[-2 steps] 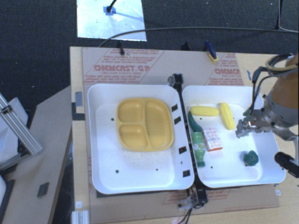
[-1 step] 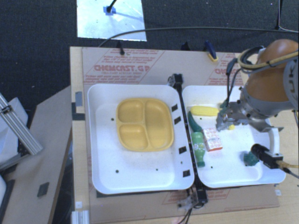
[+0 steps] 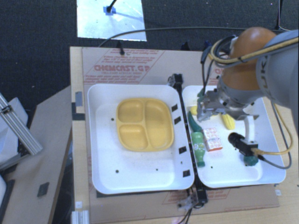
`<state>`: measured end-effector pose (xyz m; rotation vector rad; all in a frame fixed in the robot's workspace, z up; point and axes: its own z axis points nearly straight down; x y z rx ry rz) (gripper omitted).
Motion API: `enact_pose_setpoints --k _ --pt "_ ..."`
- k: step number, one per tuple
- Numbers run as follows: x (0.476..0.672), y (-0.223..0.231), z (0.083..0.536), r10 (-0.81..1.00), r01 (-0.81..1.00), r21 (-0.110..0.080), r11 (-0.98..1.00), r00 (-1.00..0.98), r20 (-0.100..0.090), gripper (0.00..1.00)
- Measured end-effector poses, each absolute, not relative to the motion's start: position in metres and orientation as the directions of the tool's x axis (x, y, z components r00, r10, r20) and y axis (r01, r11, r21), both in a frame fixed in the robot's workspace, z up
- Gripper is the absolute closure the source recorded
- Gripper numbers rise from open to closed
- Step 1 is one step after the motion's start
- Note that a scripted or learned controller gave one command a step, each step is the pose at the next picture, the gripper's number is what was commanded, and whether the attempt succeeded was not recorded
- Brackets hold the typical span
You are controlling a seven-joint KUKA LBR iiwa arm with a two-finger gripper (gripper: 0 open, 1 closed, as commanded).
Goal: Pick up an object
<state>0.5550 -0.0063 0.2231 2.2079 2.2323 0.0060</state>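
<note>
My gripper hangs low over the upper left part of the right bin. Just left of it lies a small yellow piece. A green bottle lies lengthwise along the bin's left wall, its dark neck reaching up towards the gripper. A small white box with red print rests beside the bottle. To the gripper's right a yellow corn-like item sits partly under the wrist. No object can be seen between the gripper's tips.
The left bin holds a yellow divided plate. A small teal item lies in the right bin's lower right. A black hinged divider runs between the bins. Aluminium framing stands at the far left.
</note>
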Motion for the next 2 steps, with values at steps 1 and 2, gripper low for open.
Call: enact_pose_setpoints --k 1,2 --pt "0.574 0.046 0.215 1.000 1.000 0.003 0.010 -0.010 0.001 1.00" --pt "0.602 0.093 0.229 1.000 1.000 0.005 0.010 -0.010 0.002 1.00"
